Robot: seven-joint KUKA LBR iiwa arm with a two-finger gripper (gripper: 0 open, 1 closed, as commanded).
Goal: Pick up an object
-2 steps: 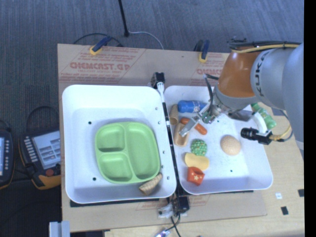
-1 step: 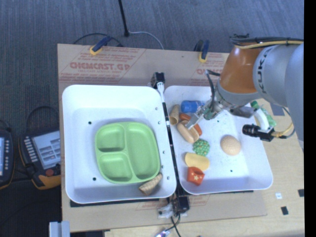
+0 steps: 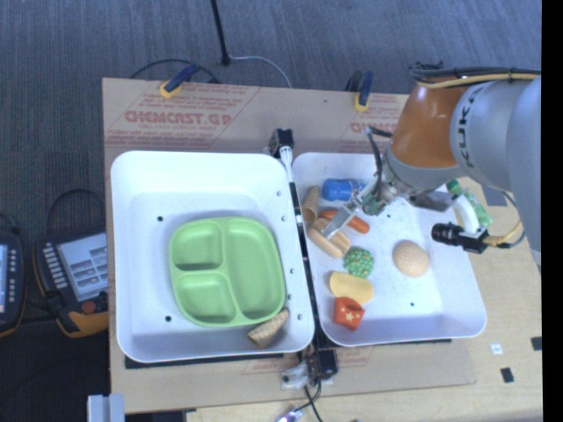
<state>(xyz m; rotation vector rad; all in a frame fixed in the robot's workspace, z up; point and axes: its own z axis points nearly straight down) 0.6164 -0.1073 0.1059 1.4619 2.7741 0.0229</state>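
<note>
From where I stand, the gripper (image 3: 341, 221) is down inside the right bin (image 3: 457, 319), its pale metal fingers reaching toward the bin's left side. They blur into the clutter beneath them, so I cannot tell whether they are spread or pressed together, nor whether anything sits between them. The grey arm (image 3: 493, 130) with its orange band covers the bin's upper right corner and runs out of the picture at the right.

Right at the fingertips lie an orange carrot (image 3: 356, 224) and a tan, sausage-like piece (image 3: 324, 240), with a blue block (image 3: 339, 189) just above them. Just below the tips sits a green knobbly ball (image 3: 358, 260), then a yellow piece (image 3: 351, 286) and a red piece (image 3: 348, 314) nearer the front wall. A beige egg-shaped thing (image 3: 410, 258) lies apart, to the right.

In the left bin (image 3: 141, 183) rests a green divided tray (image 3: 228, 271), and a tan cone-like item (image 3: 269, 328) lies at the front wall, partly tucked under the tray's edge.
</note>
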